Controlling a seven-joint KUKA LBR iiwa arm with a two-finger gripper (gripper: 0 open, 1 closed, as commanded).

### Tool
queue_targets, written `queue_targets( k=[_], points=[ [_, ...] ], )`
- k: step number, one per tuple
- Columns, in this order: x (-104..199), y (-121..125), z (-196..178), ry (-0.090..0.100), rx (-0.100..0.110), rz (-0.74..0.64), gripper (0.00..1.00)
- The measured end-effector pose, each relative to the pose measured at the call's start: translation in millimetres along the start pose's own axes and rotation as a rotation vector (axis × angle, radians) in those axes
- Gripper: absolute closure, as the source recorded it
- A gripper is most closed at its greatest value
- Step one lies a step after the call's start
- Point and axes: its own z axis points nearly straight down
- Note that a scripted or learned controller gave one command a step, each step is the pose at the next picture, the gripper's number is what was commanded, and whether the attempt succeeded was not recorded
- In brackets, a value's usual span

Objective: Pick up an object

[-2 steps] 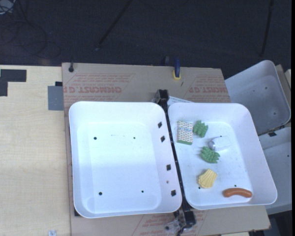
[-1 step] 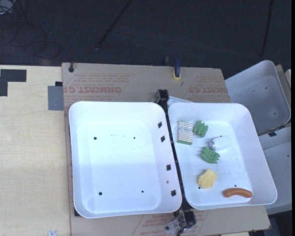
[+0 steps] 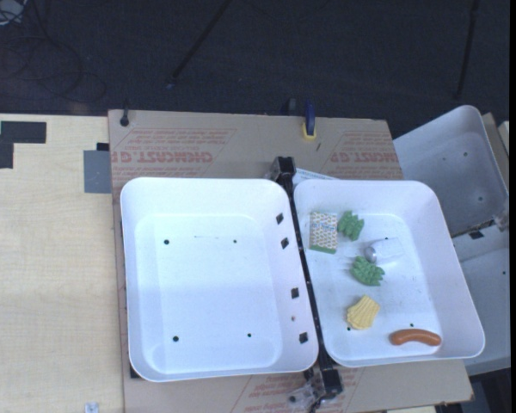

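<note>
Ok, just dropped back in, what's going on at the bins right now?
Nothing is being handled at the moment. All the objects lie loose in the right-hand shallow white bin: a pale checkered block, two green knobbly pieces, a small clear-and-grey item, a yellow corn-like piece and an orange sausage-shaped piece near the front edge. The left-hand white bin sits beside it. The pick has not yet happened.
</note>
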Motion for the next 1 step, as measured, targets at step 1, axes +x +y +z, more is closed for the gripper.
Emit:
queue_targets(
  k=[1],
  points=[
    [71.3,-0.2,-100.3,-0.005,-0.023,-0.007,1.00]
  ],
)
